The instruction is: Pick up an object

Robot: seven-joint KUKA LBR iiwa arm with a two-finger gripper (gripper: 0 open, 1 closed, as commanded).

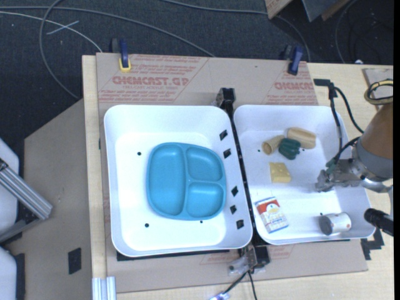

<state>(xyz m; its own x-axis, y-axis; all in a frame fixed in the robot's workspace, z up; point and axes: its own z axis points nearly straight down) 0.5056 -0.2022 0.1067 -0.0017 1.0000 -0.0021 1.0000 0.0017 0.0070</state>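
In the right bin (pixel 250 167) lie a tan block (pixel 301 136), a small tan cylinder (pixel 270 145), a dark green object (pixel 289 148), a yellow wedge (pixel 280 172), a red and white card box (pixel 271 214) and a grey-white cup on its side (pixel 335 223). My gripper (pixel 328 180) hangs low over the bin's right side, to the right of the yellow wedge and above the cup. I see nothing held in it.
The left bin (pixel 125 186) holds a blue divided tray (pixel 185 180). Black clips run along the divider between the bins. Cables trail by the bench's right edge (pixel 340 114). Two clamps hold the board's far edge.
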